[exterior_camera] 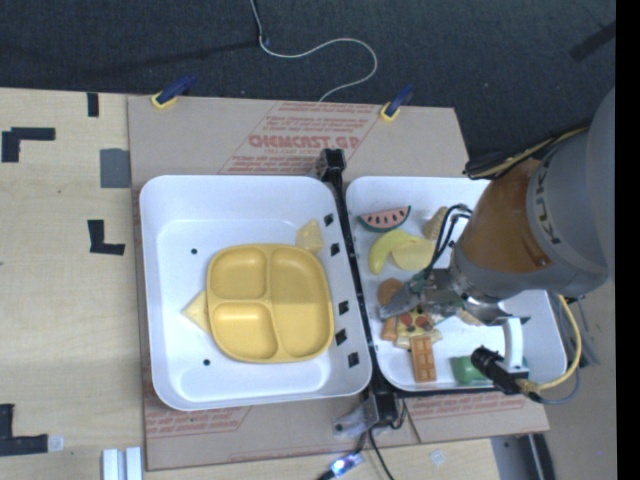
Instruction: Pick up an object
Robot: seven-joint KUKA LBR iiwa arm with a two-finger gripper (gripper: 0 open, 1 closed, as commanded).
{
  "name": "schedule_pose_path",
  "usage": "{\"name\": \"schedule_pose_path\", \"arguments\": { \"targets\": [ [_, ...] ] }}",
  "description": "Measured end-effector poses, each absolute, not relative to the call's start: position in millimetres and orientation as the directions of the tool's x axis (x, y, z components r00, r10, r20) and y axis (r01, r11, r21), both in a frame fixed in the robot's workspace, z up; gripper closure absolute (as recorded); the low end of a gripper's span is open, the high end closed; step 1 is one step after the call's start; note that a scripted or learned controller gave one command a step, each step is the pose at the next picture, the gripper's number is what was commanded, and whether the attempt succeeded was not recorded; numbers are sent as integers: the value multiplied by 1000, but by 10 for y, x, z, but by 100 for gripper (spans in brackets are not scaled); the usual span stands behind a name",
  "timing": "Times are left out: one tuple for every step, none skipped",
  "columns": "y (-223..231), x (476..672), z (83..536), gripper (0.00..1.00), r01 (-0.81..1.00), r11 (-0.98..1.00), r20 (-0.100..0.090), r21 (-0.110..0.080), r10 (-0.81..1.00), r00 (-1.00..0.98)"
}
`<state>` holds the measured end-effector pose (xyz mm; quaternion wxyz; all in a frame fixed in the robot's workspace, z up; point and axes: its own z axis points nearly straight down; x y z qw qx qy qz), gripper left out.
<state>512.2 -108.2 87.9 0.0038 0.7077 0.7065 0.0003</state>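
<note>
Over the right bin [560, 353], the end effector [425, 303] sits low among a crowd of toy food; whether it is spread or pinching anything, I cannot tell. Just beyond it lie a yellow piece [395, 253] and a watermelon slice [385, 216]; a waffle stick [422, 353] lies just beneath. Likely risk: pieces packed this close could make it nudge neighbours aside, or catch two together.
</note>
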Motion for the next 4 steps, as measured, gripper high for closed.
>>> {"name": "schedule_pose_path", "arguments": {
  "targets": [
    [-1081, 5140, 998, 100, 1000, -1, -6, 12, 1000, 1],
    [-1122, 5142, 1426, 100, 1000, 1, 0, 1, 1000, -1],
    [-1192, 5139, 2025, 100, 1000, 1, -1, 4, 1000, -1],
    [-1186, 5144, 2254, 100, 1000, 2, 0, 1, 1000, -2]
  ]
}}
